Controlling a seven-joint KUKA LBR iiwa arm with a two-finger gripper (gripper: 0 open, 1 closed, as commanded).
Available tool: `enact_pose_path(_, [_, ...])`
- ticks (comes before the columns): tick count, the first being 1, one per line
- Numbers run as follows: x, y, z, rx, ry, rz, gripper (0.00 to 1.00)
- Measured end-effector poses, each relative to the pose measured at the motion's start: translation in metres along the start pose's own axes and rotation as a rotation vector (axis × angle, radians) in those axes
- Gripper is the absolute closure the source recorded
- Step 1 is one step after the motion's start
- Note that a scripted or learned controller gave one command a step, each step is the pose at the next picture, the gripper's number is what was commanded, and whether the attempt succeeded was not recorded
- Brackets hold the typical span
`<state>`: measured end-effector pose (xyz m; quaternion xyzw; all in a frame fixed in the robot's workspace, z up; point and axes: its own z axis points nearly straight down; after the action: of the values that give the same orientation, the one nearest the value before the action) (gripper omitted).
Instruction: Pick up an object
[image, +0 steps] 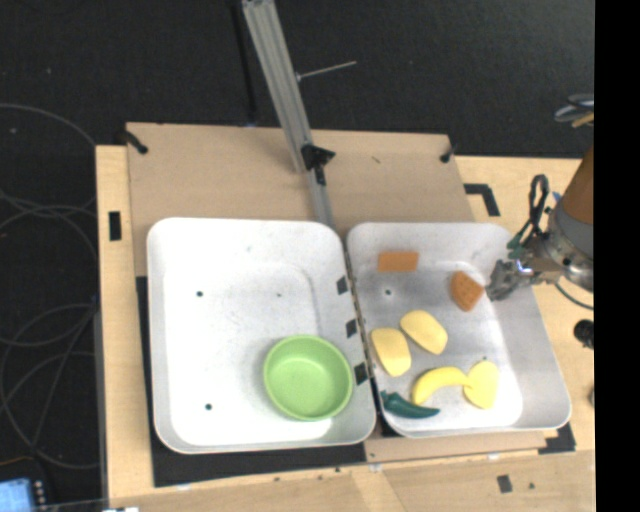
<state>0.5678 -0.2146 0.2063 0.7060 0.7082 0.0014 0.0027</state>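
Note:
In the right bin (530, 350) lie an orange block (398, 262), a brown-orange rounded piece (466, 290), two pale yellow lumps (424, 331) (391, 351), a banana (440, 383), a yellow slice (482, 384) and a dark green pepper (408, 405). My gripper (503, 279) reaches in from the right and hangs low over the bin's right side, just right of the brown-orange piece. Nothing shows held in it.
A green bowl (308, 376) sits at the front right of the left bin (220, 270). A slanted metal post (290, 100) rises behind the bins. The arm's wrist (570, 240) and its cables overhang the right bin's far right edge.

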Motion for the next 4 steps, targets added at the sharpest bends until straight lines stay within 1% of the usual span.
enact_pose_path(1, [-0.001, 0.002, -0.054, -0.002, -0.001, -0.001, 1.0])
enact_pose_path(2, [0.049, 0.004, -0.043, 0.005, 0.001, -0.002, 1.0])
enact_pose_path(3, [0.103, -0.004, -0.034, 0.005, 0.002, -0.003, 1.0])
enact_pose_path(4, [0.151, -0.002, -0.044, 0.003, 0.003, -0.005, 1.0])
